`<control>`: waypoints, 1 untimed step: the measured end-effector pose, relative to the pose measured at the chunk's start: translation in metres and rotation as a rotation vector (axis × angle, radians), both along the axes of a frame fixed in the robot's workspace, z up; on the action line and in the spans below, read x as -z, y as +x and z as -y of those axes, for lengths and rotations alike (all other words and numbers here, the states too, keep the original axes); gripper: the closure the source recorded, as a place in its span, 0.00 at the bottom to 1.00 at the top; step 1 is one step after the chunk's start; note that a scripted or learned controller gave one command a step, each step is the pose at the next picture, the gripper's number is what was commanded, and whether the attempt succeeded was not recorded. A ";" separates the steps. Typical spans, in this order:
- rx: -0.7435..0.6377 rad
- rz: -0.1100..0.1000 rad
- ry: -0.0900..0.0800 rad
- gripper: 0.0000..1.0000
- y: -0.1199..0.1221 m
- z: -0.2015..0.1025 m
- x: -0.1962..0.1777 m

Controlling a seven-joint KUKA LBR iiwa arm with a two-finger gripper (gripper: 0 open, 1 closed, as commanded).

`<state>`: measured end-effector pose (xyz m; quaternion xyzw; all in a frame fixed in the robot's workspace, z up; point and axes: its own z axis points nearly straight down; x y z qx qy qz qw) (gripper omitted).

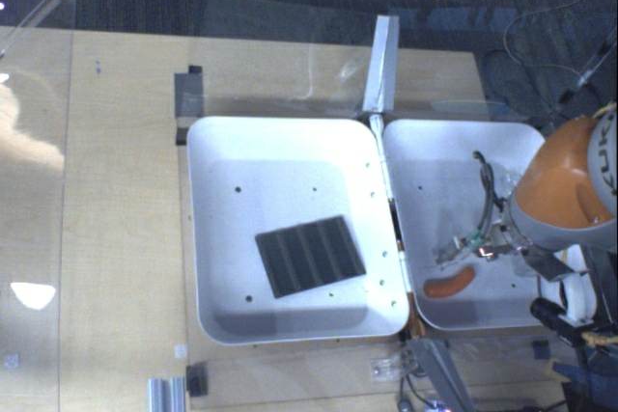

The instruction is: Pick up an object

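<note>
Two bins here: the orange sausage-shaped object [450, 284] lies low in the right bin [425, 169], with the gripper [470, 247] hovering just above it. Can't tell its state, too blurry. I'd line up across the sausage's short width, then drop straight down.

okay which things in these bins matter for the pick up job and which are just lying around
In play:
gripper, low in the right bin
orange sausage-shaped object, just below the gripper in that bin

Lying about:
dark ridged panel, flat in the left bin
</note>
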<state>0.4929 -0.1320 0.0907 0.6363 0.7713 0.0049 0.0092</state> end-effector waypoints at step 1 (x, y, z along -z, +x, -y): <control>0.107 -0.005 0.005 0.00 0.071 -0.033 0.001</control>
